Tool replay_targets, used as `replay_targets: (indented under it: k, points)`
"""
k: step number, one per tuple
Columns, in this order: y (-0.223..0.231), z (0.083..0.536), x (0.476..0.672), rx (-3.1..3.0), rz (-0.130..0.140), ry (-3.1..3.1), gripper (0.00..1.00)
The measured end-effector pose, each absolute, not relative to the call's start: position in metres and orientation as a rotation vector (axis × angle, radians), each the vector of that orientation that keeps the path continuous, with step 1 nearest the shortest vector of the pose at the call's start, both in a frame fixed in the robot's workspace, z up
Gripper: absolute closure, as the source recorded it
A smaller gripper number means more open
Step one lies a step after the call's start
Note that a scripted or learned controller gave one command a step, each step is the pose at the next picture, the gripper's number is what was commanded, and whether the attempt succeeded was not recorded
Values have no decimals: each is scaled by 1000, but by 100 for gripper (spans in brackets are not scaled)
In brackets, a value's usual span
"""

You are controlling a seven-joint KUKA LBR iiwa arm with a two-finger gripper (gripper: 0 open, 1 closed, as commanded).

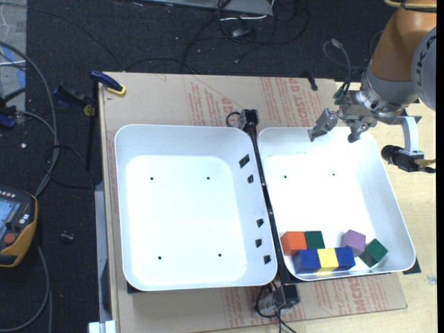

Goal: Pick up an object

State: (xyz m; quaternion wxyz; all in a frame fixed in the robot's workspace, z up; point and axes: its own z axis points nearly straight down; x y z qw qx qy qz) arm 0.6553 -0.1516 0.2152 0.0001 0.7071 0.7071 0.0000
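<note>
Several small blocks lie along the near edge of the right bin [374, 179]: an orange block [293, 241], a dark green block [314, 239], a blue block [306, 260], a yellow block [327, 258], another blue block [345, 257], a purple block [354, 240] and a green block [374, 252]. My gripper [338, 130] hangs over the far edge of the right bin, well away from the blocks. Its two fingers are spread apart with nothing between them.
The left bin [132, 207] stands beside the right one, joined by a black clip strip [260, 200]. Both rest on a cardboard sheet [180, 96]. Cables and a yellow-handled clamp [109, 82] lie beyond the far left corner.
</note>
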Motion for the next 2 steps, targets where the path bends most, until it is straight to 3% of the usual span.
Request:
replay_targets:
  k: [1, 2]
  points:
    - [-108, 279, 656, 2215, 6, 2223, 0]
    - [-66, 285, 662, 2217, 2, 2226, 0]
